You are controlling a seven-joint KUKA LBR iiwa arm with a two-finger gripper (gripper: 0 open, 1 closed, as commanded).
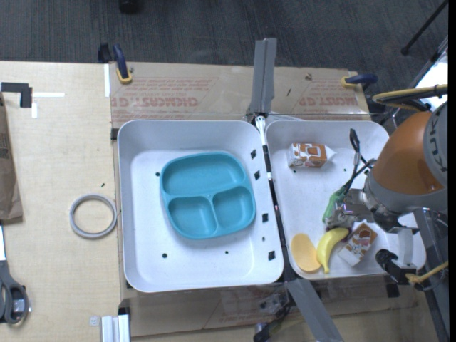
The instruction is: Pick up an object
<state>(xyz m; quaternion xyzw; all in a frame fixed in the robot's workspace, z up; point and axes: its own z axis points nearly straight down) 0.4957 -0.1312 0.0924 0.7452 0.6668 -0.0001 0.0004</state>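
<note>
Two white bins sit on the table: the left bin [135, 212] holds one blue tray [206, 194]; the right bin [303, 194] holds one banana [329, 246], one orange piece [305, 254] and two small cartons [309, 155]. The tool [345, 211] hangs just above the banana, its grip impossible to tell.

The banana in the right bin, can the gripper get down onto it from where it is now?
Probably yes. The gripper sits right above the banana, whose top looks uncovered; the yellow chip and small carton crowd its sides.
</note>
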